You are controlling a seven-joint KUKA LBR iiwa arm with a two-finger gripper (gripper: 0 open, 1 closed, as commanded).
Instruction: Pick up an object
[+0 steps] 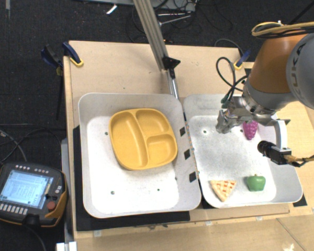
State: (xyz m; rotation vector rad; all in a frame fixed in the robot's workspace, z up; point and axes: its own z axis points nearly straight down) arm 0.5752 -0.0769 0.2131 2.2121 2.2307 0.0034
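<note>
Two toys, a pizza slice [222, 189] and a green pepper [256, 182], lie at the right bin's [282, 163] near edge. Farther back, purple grapes [249, 129] sit just right of the jaws [226, 124], touching or nearly so; whether the jaws are apart cannot be told.

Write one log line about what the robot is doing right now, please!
arm: over right bin | hand: low, beside purple grapes | pizza slice, green pepper: front of right bin | yellow tray: left bin
</note>
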